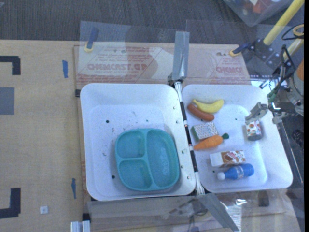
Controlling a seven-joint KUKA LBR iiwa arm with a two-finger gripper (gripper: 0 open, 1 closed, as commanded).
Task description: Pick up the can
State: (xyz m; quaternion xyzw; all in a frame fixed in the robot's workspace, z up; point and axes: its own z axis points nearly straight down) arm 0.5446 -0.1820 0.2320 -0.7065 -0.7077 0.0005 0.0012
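The can [254, 130] is small, with a white and red label, and lies in the right part of the right bin [275, 178]. My gripper [257, 111] reaches in from the right edge and hangs just behind and above the can. The can shows whole below it, and I cannot tell whether the two touch.
The right bin also holds a banana [209, 104], a sausage [200, 112], a checkered block [205, 130], a carrot [209, 142], a small carton [229, 157] and a blue bottle [236, 172]. A teal divided plate [146, 159] lies in the left bin [96, 110].
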